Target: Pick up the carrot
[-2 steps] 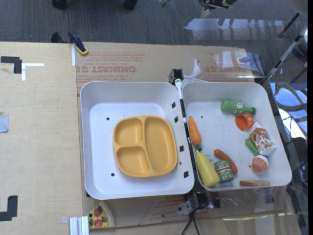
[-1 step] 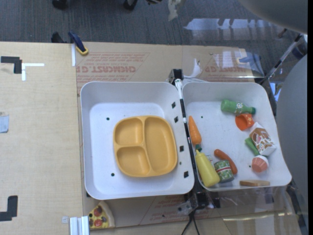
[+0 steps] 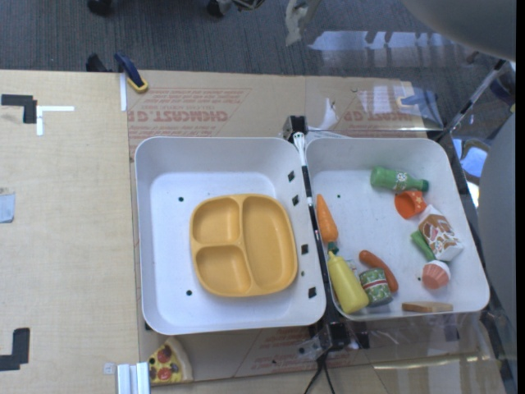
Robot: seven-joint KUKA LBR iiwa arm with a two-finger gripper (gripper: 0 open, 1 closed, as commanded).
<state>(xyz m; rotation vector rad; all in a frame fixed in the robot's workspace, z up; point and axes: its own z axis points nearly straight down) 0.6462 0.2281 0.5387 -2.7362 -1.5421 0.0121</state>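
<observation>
Two white bins side by side. The left bin (image 3: 156, 220) holds a yellow divided plate (image 3: 244, 245). The carrot (image 3: 326, 218) lies in the right bin (image 3: 459, 212) along its left wall, just above a yellow bottle (image 3: 345, 284). A sausage (image 3: 379, 269) and a small green can (image 3: 376, 287) crowd beside the bottle (their contact is hard to judge). Farther right lie a green bottle (image 3: 398, 179), an orange piece (image 3: 409, 204) and a printed carton (image 3: 437, 238). The arm (image 3: 459, 6) appears as a blurred grey mass, cut off at the upper right corner; whether the jaws are open or closed cannot be told.
</observation>
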